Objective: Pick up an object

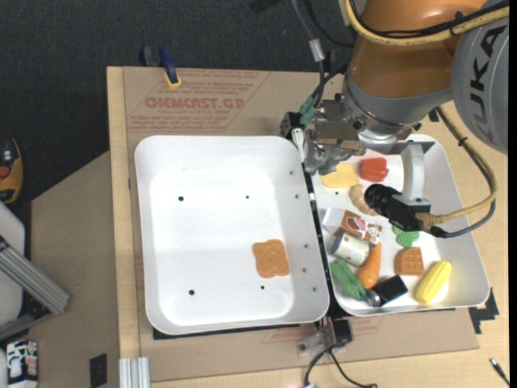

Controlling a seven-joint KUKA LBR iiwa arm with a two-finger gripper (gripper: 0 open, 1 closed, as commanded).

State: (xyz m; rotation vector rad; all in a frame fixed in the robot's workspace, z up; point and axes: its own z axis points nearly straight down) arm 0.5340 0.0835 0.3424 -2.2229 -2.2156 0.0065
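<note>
Two shallow white bins sit side by side on the worktop (121, 217). In the left bin (161, 168) a lone waffle-shaped toy (271, 258) lies toward five o'clock, well apart from everything else. The right bin (472, 277) holds the crowd: a yellow slab (339, 175) and a red piece (373, 168) at its twelve o'clock end, a small printed carton (361, 226) and a white cup (350, 249) near the middle, a carrot (370, 267), a green leafy piece (349, 282), a second waffle (409, 260), a black block (392, 288) and a corn cob (433, 282) toward six o'clock.

We see the arm reaching in from three o'clock, its orange band (404, 14) high above the right bin, with the hand (321, 162) low at that bin's eleven o'clock corner, just beside the shared wall and near the yellow slab. We judge it sits there because the pile offers the most targets. We cannot tell how the hand stands, since the wrist hides it, and we see nothing caught in it. No object looks lifted yet.
</note>
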